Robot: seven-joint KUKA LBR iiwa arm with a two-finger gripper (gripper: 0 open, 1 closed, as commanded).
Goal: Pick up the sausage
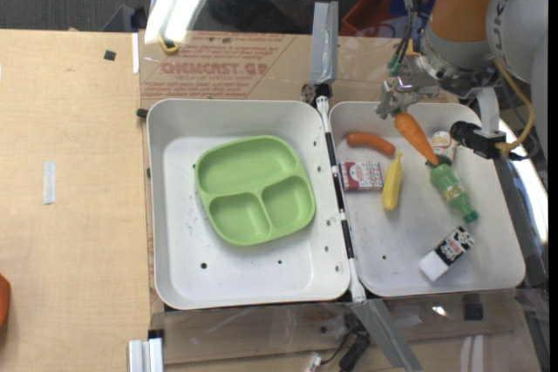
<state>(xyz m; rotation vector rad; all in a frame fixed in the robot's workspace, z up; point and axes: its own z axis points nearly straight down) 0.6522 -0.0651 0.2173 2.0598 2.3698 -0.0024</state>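
Observation:
The sausage (370,142), a short reddish-orange link, lies flat in the right bin (488,274) near its back left corner. My gripper (394,104) hangs over the bin's back edge, just above and to the right of the sausage. It sits right at the upper end of an orange carrot (416,139), which slants down to the right. The gripper is apart from the sausage.
Also in the right bin are a red packet (360,176), a yellow banana (392,183), a green bottle (452,191), a black-and-white carton (446,253) and a small white cup (441,142). The left bin (174,274) holds a green divided plate (255,188).

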